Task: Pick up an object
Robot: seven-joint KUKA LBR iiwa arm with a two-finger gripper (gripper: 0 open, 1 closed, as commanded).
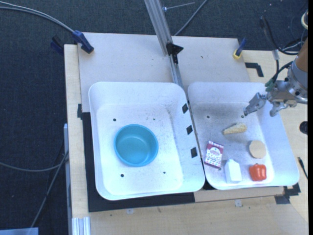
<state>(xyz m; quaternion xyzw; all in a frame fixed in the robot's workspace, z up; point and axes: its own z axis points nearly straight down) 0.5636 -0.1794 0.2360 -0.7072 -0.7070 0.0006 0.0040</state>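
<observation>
My gripper (pixel 264 105) hangs spread, holding nothing; pale yellow wedge-shaped piece (pixel 235 129) looks light, stiff: pinch across its narrow sides.

The small red carton (pixel 213 154) carries print, but it is too small to read.

The grey arm with the orange band (pixel 304 65) runs off the right edge, and the small red printed packet's (pixel 213 154) label is too tiny to read.

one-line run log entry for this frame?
claw: open, above right bin, holding nothing | nearest: yellow piece | left bin: blue bowl | pick: not yet done
</observation>
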